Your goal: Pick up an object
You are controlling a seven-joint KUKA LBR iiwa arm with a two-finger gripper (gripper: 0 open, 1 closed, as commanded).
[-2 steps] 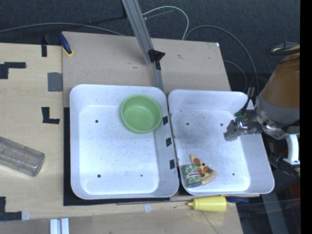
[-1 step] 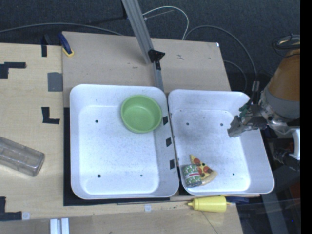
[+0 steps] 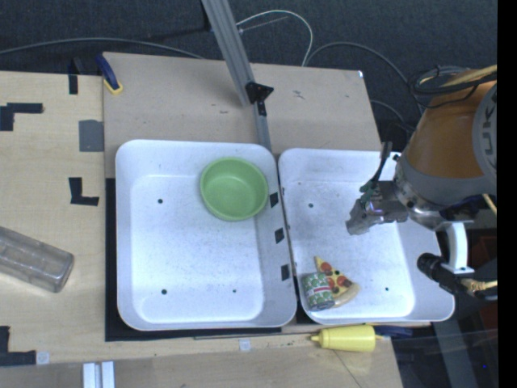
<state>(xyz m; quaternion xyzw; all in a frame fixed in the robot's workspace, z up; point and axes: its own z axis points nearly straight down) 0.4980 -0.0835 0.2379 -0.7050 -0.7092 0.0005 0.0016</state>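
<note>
A green bowl (image 3: pixel 234 188) sits upright at the back of the left bin (image 3: pixel 145 241), near its right wall. A small flat toy printed like a pizza slice (image 3: pixel 328 284) lies at the front left of the right bin (image 3: pixel 396 297). My gripper (image 3: pixel 362 221) hangs over the middle of the right bin, above and to the right of the pizza toy and apart from it. I see nothing between its tips.
A yellow bottle (image 3: pixel 349 339) lies on the bench just in front of the right bin. A clear plastic cylinder (image 3: pixel 31 259) lies far left. A grey metal pole (image 3: pixel 234 47) slants in from the back toward the seam between the bins.
</note>
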